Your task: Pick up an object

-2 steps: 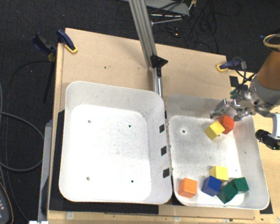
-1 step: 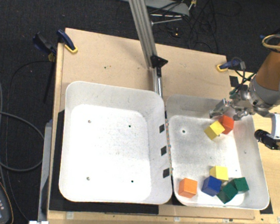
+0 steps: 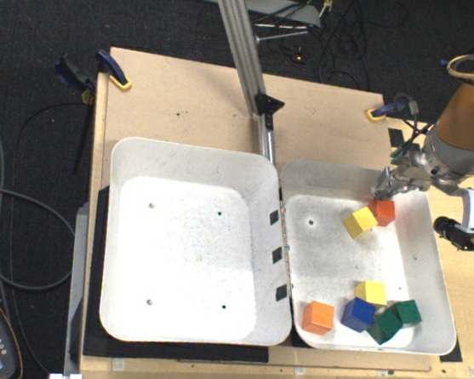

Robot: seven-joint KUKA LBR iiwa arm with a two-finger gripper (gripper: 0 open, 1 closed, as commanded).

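Bins: two shallow white plastic bins side by side on the wooden table; left bin, right bin.
Blocks: seven small blocks, all in the right bin.
Far end: one yellow block touching one red-orange block.
Near end: one orange block, one blue block, one yellow cube, two green blocks, clustered.
Gripper: the gripper is just above the red-orange block; cannot tell its opening.
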